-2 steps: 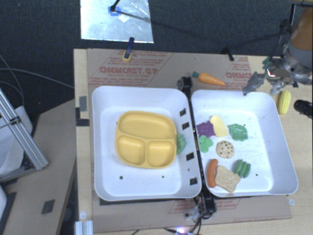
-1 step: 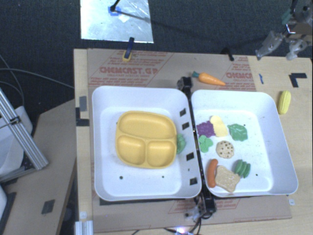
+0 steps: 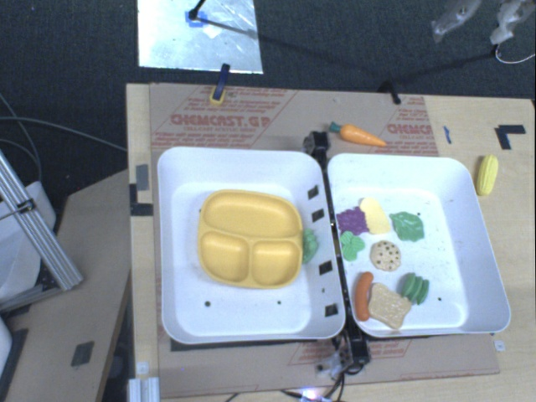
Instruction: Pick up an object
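I see the gripper [image 3: 484,11] parked high at the top right, off the bench over dark floor; its 2 fingers look spread, holding nothing. The toy food sits well below-left of it in the right bin [image 3: 469,224]: cookie [image 3: 386,255], toast [image 3: 390,305], sausage [image 3: 363,295] lying upright in view. The left bin [image 3: 176,224] holds 1 yellow tray [image 3: 250,238].

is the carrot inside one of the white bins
No, the carrot lies on the bench beyond the right bin, outside its rim.
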You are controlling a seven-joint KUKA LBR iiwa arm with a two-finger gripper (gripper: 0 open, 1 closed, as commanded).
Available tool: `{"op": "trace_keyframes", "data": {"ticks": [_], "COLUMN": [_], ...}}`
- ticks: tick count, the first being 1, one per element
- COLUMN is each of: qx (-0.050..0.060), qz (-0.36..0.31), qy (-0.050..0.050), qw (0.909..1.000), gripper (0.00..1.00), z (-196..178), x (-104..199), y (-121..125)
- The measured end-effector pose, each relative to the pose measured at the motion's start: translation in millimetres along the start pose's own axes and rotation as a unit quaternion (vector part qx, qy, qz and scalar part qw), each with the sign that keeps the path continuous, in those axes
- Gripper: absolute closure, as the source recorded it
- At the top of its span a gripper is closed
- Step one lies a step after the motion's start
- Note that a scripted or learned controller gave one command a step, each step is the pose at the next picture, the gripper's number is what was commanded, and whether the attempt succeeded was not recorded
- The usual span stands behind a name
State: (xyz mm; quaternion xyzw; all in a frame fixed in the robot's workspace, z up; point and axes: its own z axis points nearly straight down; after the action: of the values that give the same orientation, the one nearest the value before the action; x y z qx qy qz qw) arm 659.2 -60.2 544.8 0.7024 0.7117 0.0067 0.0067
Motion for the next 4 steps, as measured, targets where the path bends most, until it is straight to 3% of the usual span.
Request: {"op": "trace_keyframes", "data": {"ticks": [1, 2, 3, 4], "qx": [0.008, 0.006, 0.015, 0.013], "qz": [-0.001, 0.003, 0.003, 0.009], "qy": [0.002, 0.0, 0.0, -0.001], "qw": [1.0, 1.0, 0.9999, 0.9999], "gripper": [0.0, 1.0, 1.0, 1.0], "z": [13, 1, 95, 180], "x": [104, 97, 128, 75], "y": [-27, -25, -92, -99]}}
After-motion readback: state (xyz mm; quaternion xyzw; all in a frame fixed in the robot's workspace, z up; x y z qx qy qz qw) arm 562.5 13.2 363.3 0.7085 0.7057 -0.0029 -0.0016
